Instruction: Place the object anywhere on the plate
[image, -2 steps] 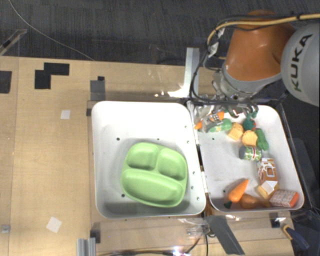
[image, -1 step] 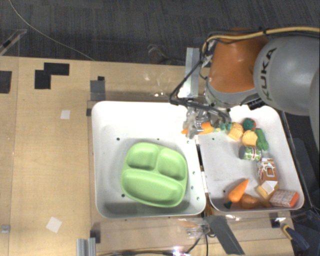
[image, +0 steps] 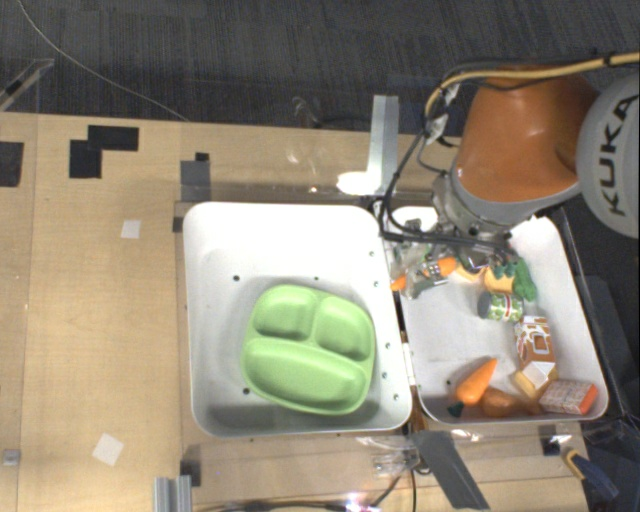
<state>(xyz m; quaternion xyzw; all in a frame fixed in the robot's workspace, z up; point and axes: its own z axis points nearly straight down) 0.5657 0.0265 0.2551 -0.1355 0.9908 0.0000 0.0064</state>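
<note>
Overhead, arm (image: 520, 130) bent down over right bin (image: 440, 340), gripper (image: 455, 262) state unclear, green plate (image: 310, 348) in left bin (image: 210, 300).

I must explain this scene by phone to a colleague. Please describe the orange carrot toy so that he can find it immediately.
Start at the right white bin, where the arm reaches in. Go to its near edge, where several small toys lie together. The carrot is the plain orange, tapered piece at the left of that group, lying at a slant; its neighbours are mostly boxy, printed packages.

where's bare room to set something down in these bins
Left bin: the green plate's three compartments are bare, as is the white floor around it. Right bin: bare floor middle-left; toy food crowds the carrot corner and sits under the arm.
</note>
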